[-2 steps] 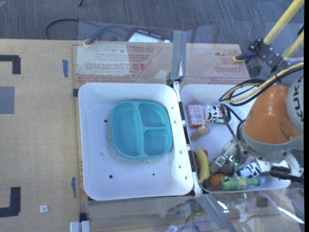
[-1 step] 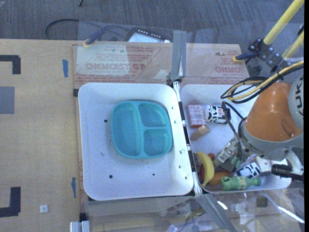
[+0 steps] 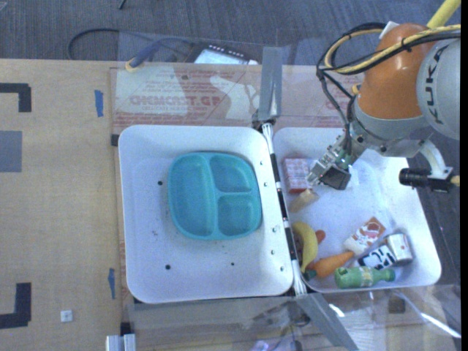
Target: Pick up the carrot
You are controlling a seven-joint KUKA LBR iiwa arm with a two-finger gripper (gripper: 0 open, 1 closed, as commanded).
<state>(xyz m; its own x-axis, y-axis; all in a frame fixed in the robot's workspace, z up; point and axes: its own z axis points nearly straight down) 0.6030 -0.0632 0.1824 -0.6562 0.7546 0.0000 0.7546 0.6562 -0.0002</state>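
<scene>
The carrot [image 3: 333, 262], orange and stubby, lies near the front edge of the right bin [image 3: 420, 218], between a banana [image 3: 307, 242] and a green bottle [image 3: 364, 275]. My gripper [image 3: 322, 171] hangs over the bin's back left part, well behind the carrot and apart from it. It is just right of a red packet [image 3: 296, 172] and above a small beige piece [image 3: 306, 199]. I see nothing held in it.
A teal divided plate [image 3: 216, 194] sits in the left bin [image 3: 146, 254]. A red and white carton [image 3: 365, 234] and a black and white carton [image 3: 389, 252] lie right of the carrot. The metal divider [image 3: 281, 196] separates the bins.
</scene>
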